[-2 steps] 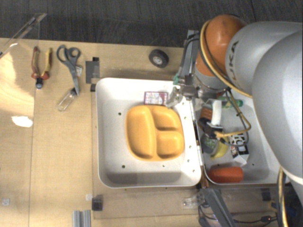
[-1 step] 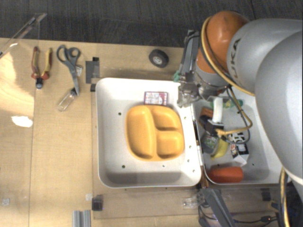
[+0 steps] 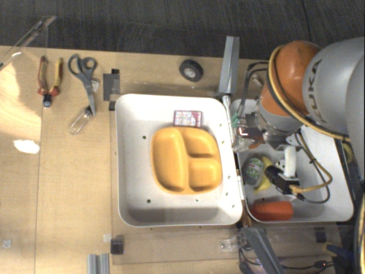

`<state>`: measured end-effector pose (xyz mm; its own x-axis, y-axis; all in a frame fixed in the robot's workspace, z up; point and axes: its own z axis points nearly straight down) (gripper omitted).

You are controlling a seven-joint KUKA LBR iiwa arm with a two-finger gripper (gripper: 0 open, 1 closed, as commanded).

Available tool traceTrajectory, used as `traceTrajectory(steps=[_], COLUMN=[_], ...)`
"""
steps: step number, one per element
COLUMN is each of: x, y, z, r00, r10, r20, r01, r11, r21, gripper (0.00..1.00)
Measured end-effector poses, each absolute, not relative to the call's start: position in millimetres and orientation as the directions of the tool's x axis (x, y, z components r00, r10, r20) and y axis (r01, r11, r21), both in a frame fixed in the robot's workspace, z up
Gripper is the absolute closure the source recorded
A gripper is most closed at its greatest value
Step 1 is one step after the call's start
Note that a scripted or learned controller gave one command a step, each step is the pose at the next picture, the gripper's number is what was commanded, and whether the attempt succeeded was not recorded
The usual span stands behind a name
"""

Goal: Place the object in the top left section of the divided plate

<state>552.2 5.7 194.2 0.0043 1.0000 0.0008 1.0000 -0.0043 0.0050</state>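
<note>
bench [image 3: 63,198] wooden (scissors [image 3: 85,81], pliers [image 3: 48,80]) | floor dark carpet

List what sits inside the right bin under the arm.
In the right bin: a red-orange object near the front, and a green and yellow item behind it. The arm and its cables cover the bin's back part, so anything there is hidden.

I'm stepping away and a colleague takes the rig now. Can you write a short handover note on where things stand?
Hand: low over the right bin, under the wrist; its grip state cannot be judged.
Yellow divided plate: in the left bin, all sections bare. A small pink packet lies just behind it.
Right bin holds a green-yellow item and a red-orange item.
Done: nothing placed yet.
Left: pick an object and set it in the plate's top left section.
</note>
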Motion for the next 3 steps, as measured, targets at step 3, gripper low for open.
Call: traceTrajectory(steps=[3], x=[581.7], y=[-96], z=[216], r00=[-0.093], r10=[0.996], r20=[-0.001], r01=[0.996], r11=[0.093], r21=[0.004], gripper=[1.00])
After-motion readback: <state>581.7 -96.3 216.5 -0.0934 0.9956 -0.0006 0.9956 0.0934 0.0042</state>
